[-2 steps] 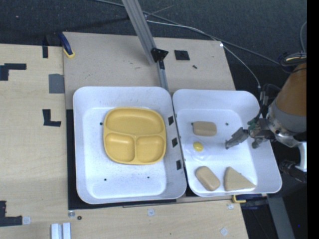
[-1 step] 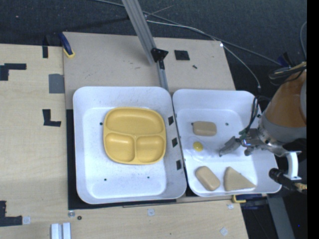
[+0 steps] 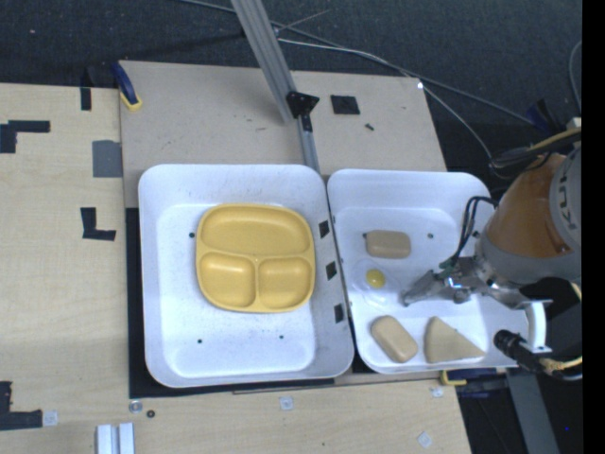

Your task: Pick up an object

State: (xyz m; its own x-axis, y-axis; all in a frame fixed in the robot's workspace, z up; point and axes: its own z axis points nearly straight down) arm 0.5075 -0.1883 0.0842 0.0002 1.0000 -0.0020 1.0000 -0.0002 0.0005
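The right bin [image 3: 406, 189] holds several small foods: a tan oval bun [image 3: 388, 244] at the back, a small yellow ball [image 3: 375, 278], a tan roll [image 3: 393, 338] at the front and a pale wedge [image 3: 451, 341] beside it. My gripper [image 3: 416, 294] reaches in from the right, low over the bin floor between the ball and the wedge. Its grey fingertips point left, and nothing shows between them. The arm's orange band [image 3: 527, 225] rises behind it.
In the left bin [image 3: 165, 253] lies a yellow divided plate [image 3: 255, 255]. A metal post [image 3: 269, 45] slants up from the bench behind the bins. Black cables [image 3: 468, 225] hang over the right bin's far right corner.
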